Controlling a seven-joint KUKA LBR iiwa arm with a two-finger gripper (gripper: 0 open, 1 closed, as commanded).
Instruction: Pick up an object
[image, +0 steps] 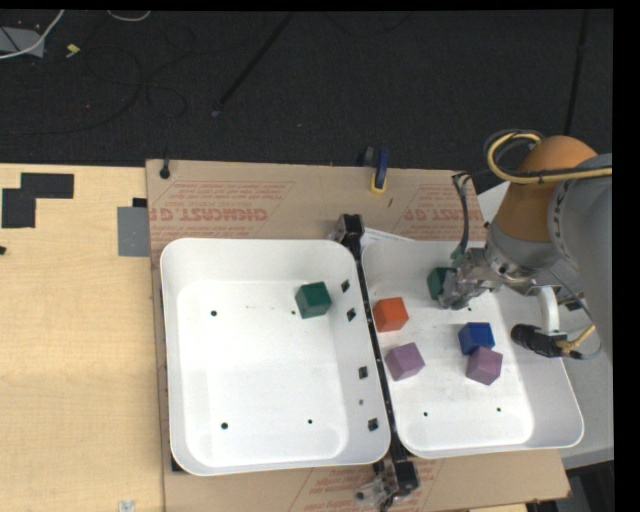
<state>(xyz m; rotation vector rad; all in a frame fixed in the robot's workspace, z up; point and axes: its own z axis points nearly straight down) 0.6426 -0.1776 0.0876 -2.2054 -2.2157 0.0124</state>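
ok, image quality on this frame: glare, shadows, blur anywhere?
Camera view: even, diffuse light; the white bins are bright, near blown out, with faint shadows beside the green cube and orange cube. The blocks look sharp; detail around the gripper is soft and cluttered.

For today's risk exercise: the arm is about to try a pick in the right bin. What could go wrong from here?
1. The gripper sits against a green block near the bin wall; it may push it instead of gripping.
2. The blue cube touches a purple one, so picking either may shift both.
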